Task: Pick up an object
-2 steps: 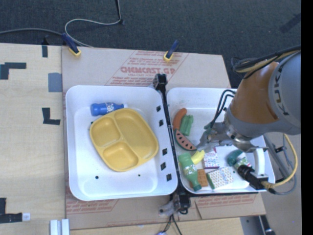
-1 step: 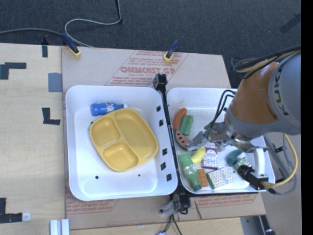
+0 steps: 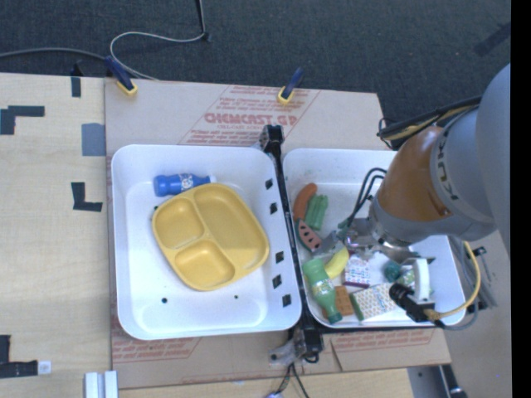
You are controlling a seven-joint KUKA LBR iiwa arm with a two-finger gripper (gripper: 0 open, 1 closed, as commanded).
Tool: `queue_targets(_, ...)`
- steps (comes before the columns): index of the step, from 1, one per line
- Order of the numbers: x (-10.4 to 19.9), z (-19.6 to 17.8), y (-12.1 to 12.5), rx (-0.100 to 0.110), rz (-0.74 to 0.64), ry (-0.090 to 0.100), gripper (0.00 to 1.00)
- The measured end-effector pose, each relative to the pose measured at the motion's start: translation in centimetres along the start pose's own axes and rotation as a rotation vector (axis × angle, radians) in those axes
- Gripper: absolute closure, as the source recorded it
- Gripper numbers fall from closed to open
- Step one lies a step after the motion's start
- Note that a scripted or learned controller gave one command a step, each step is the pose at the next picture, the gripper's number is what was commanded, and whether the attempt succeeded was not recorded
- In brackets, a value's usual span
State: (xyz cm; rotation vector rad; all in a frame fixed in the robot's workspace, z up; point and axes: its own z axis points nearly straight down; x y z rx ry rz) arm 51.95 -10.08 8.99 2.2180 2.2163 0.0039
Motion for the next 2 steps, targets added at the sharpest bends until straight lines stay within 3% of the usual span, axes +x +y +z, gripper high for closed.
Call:
queue_targets(1,-0.2,-1.2,0.2,-0.006,0.001,-0.003,1.00)
queue_targets(2,6.4,-16.3,-0.5,0.004,-0.003,0.003,1.00)
